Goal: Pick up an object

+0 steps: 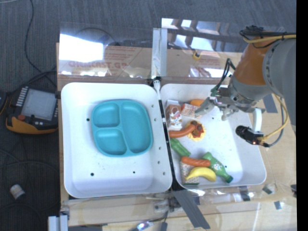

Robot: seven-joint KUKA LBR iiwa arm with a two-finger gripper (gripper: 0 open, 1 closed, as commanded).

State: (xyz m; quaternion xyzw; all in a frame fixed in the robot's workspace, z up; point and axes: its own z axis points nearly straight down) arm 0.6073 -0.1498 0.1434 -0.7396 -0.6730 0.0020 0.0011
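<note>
White bins sat side by side on the table [284,143], and you looked down on them at a slant. Your left bin [72,143] held a blue divided plate [121,127]. Your right bin [245,162] held the pickable toys, heaped against its left wall: a packet [173,113], a sausage [184,130], a green pepper [180,148], a carrot [195,161], a banana [201,174] and a green bottle [217,167]. The arm [262,69] reached in from the right, and its tool [216,106] hung over the bin's upper part, near an orange piece [196,102]. Its fingers looked spread apart with nothing between them. You would judge the grasp not yet made; the crowding could foul a clean pick.
</note>
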